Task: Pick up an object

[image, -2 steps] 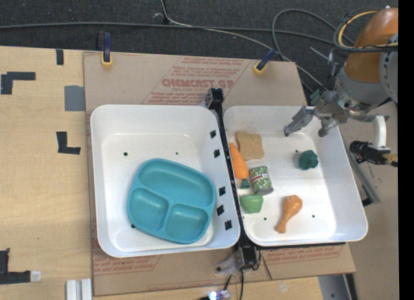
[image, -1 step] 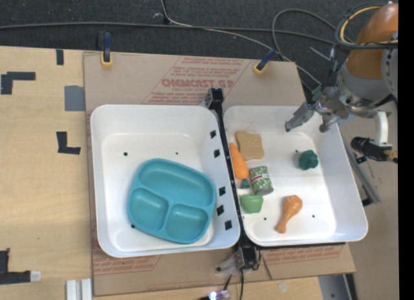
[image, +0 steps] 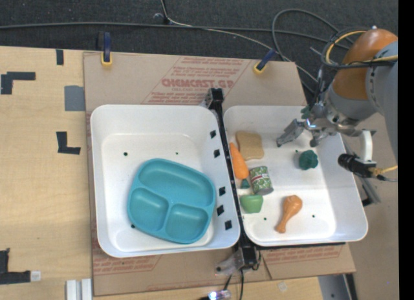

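the chicken leg (image: 288, 213) lies near the right bin's (image: 336, 227) front, beside a green-labelled can (image: 261, 180), its writing unreadable. the gripper (image: 299, 130) hovers open, holding nothing, above the green broccoli (image: 308, 159). cardboard (image: 194, 85) reads "chemcast".

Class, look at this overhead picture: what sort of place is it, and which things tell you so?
Probably a robotics lab test bench: a grey arm's gripper hangs over two white bins, toy food such as a chicken drumstick lies in one, and cables trail across the floor.
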Available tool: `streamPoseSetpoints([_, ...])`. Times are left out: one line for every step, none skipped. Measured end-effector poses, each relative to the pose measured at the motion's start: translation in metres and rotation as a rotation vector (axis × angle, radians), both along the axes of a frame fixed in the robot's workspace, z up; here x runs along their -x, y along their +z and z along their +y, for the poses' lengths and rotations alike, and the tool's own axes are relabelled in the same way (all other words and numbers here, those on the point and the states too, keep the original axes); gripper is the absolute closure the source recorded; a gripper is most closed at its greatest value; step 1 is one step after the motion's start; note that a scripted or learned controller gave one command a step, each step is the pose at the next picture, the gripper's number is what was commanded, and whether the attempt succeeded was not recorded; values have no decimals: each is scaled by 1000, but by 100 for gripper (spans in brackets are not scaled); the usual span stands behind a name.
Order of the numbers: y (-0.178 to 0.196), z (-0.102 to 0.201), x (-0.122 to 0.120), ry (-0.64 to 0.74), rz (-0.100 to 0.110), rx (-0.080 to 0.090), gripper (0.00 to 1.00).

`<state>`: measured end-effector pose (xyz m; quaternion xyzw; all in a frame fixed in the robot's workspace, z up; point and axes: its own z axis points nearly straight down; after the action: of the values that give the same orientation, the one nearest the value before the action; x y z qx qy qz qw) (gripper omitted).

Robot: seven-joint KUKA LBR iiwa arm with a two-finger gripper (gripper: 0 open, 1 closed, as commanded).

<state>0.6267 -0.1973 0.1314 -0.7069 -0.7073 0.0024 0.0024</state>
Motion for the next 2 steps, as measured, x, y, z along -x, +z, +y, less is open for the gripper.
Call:
streamPoseSetpoints([-49,1,0,2,-7,2,0])
streamPoseSetpoints([-35,0,-2,3,-12,6,100])
